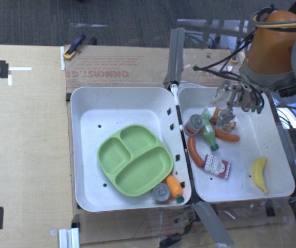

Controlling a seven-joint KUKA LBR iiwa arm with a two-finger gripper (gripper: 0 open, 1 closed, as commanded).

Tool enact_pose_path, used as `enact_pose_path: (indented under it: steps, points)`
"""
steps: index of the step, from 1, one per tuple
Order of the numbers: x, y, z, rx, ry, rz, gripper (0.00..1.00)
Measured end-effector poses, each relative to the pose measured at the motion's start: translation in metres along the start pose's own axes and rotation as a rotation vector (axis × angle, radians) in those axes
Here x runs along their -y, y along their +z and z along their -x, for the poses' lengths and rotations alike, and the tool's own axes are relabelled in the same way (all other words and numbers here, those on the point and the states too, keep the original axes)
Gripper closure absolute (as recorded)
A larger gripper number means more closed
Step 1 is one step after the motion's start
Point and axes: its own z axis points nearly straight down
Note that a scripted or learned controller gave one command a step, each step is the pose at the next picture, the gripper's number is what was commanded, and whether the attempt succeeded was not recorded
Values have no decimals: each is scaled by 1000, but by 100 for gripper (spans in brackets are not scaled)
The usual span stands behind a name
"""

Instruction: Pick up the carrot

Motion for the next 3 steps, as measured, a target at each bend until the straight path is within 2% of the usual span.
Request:
enact_pose_path:
  steps: [1, 2, 3]
  points:
    - [0, 0, 0, 0, 0, 0, 0]
    - [29, 24, -25, -3, -112, 0, 0]
    - [39, 4, -17, 1, -384, 0, 0]
